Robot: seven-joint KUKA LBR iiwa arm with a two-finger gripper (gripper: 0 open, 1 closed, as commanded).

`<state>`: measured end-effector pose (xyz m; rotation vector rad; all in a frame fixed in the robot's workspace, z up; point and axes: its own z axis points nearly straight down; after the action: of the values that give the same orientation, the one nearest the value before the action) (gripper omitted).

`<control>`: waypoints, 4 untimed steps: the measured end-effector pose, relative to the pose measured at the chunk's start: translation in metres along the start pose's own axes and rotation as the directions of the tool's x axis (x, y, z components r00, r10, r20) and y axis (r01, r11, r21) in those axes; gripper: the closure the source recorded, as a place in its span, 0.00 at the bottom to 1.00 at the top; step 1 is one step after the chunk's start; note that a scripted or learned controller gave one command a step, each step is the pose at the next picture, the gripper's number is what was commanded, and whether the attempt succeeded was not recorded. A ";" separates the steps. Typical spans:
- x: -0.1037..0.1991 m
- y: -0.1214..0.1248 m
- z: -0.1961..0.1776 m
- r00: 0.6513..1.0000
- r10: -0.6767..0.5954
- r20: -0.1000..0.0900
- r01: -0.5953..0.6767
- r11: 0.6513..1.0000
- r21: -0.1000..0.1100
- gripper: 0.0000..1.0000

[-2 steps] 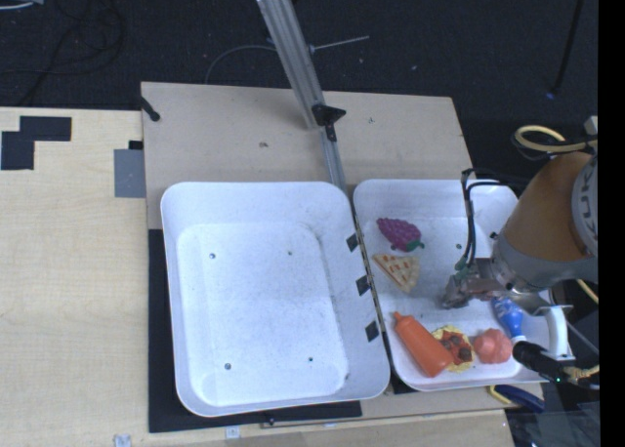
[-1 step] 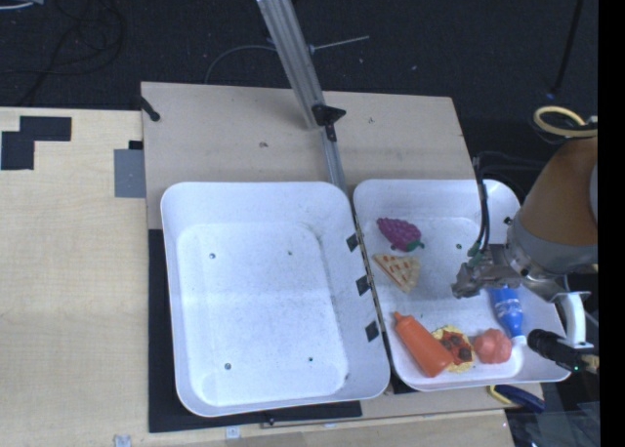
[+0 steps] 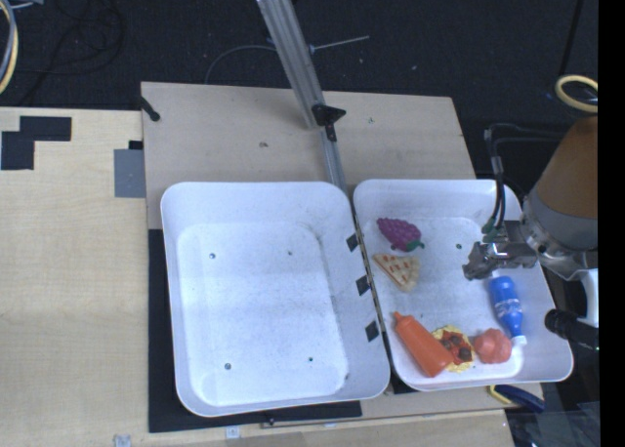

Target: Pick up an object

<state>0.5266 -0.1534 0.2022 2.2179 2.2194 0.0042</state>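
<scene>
From my remote seat, I see the gripper low over the right bin, near that bin's right side. It is a small dark and metallic cluster, and I cannot tell from this slanted overhead view how its jaws stand. Nothing shows between them that I can make out.

Just beside the gripper, toward the near right, lies a blue bottle with a white cap end pointing to the bin's near edge. Whether the gripper touches it, I cannot tell.

Behind the gripper, the arm comes in from the right, with an orange band above a grey wrist section.

Further out in the same bin, toward its near edge, sit a pinkish-red round object, a small yellow and red item and an orange-red bottle lying at a slant, all close together in a row. Toward the bin's left side lie a purple bunch of grapes and, just below it, a tan waffle-patterned wedge.

The left bin sits touching the right bin along a shared middle edge. Both rest on a pale wooden bench. A metal rail runs at a slant from the far side toward the seam between the bins.
</scene>
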 end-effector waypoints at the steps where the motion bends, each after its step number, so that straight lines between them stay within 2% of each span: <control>1: 0.006 -0.001 -0.044 1.000 0.000 0.000 0.000 1.000 0.001 1.00; 3: 0.126 0.004 -0.042 1.000 -0.003 -0.001 0.003 1.000 0.005 1.00; 4: 0.170 0.009 -0.031 1.000 -0.002 -0.001 0.002 1.000 0.007 1.00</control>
<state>0.5355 0.0165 0.2331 2.2197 2.2257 -0.0016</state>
